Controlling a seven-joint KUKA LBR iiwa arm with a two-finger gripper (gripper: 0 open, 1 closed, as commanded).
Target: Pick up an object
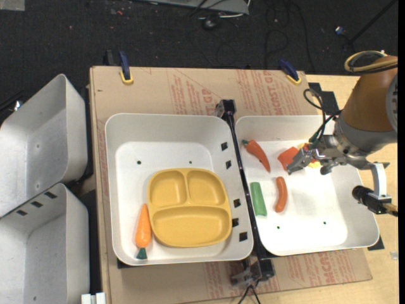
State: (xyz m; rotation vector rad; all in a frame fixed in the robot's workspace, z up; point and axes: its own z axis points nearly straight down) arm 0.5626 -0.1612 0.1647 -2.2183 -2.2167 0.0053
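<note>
Nearest the camera, at the bottom edge of the bench, a black clamp [253, 272] sits where the two bins meet, well below and to the left of the gripper. Far to the left of the gripper, the left bin [120, 138] holds a toy carrot [143, 228] with a green stub, lying against the left side of a yellow divided plate [189, 206] with three compartments. A black divider strip [237, 163] runs between the bins.

In the right bin [329, 233], a red-orange chili pepper [257, 154] lies tilted to the left of the gripper, near the bin's upper left corner. Below it and further from the gripper, a green stick-shaped piece [257, 199] lies upright along the bin's left wall. Just beside that, apart from it, an orange sausage-shaped piece [281, 194] lies below and left of the gripper.

The gripper [299, 161] hangs low over the upper middle of the right bin, its fingers pointing left. An orange-red block [289, 155] sits right at the fingertips, touching or partly between them; I cannot tell whether the fingers grasp it, nor how wide they stand. To the right, the grey wrist rises into the orange band [373, 97] of the arm.
</note>
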